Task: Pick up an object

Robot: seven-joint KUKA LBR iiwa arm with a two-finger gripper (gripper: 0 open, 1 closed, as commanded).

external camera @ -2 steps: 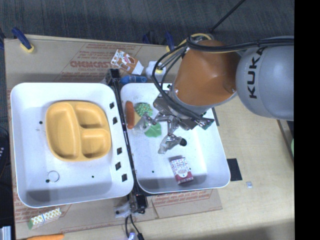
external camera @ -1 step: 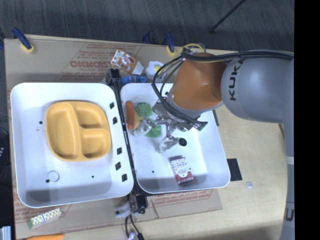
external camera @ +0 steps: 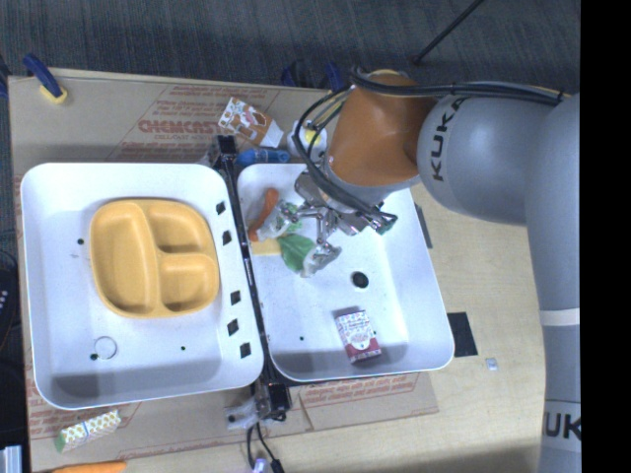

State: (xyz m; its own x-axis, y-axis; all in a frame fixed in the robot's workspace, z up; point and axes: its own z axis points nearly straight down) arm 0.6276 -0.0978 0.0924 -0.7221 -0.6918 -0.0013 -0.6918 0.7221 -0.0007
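Hovering over the right bin point(external camera: 419, 264) with gripper point(external camera: 317, 244) low by the green item point(external camera: 294, 251) — can't tell how the fingers sit. Could easily slip off, crowded by the orange piece point(external camera: 267, 208).

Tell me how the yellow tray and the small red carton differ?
The yellow tray lies in the left bin; the small red carton lies in the right bin. The tray is far bigger, with three open compartments; the carton is a closed printed box. Both sit apart from the gripper.
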